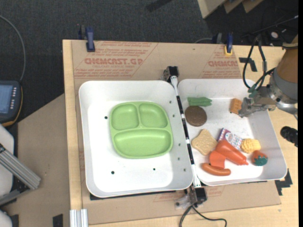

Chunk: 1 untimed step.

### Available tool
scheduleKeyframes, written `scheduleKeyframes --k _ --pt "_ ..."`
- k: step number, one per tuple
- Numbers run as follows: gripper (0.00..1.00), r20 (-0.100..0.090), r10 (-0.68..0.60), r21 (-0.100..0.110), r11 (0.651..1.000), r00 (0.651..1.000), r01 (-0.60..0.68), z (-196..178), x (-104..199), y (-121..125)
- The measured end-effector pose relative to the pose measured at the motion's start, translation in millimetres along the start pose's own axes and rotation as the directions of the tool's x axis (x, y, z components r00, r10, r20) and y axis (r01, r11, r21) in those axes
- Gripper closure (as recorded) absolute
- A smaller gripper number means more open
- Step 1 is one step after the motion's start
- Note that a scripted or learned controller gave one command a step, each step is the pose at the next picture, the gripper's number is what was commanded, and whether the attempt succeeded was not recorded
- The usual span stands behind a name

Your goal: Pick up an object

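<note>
My jaws (244, 109) hang low in the right bin (273, 141), just beside the orange block (235, 106) at the back; can't tell if they're apart or together. To grab it well: centre over the block, straddle it, go straight down, close, lift slow. Right bin also has cookie (195, 116), green bit (199, 101), toast (204, 142), carrot (230, 152), sausage (216, 170), corn (250, 145). Left bin (94, 136) has a green tray (140, 129).

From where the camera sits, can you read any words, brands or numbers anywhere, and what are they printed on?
"CHEMCAST GP", in red, repeated across the brown board under the bins; the smaller red lines around it are too blurred to read.
Small packet in the right bin: it has printing, too small to read.
Screen at the left edge: lit, nothing legible.
</note>
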<state>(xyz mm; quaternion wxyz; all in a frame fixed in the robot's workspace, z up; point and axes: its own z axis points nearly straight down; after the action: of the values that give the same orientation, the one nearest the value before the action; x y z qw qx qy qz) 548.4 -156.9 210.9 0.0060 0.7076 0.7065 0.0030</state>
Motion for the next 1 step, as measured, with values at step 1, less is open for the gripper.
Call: scheduleKeyframes --k 1 --pt "0.00 -0.004 -0.001 0.011 1.000 1.000 0.001 7.7 1.6 -1.4"
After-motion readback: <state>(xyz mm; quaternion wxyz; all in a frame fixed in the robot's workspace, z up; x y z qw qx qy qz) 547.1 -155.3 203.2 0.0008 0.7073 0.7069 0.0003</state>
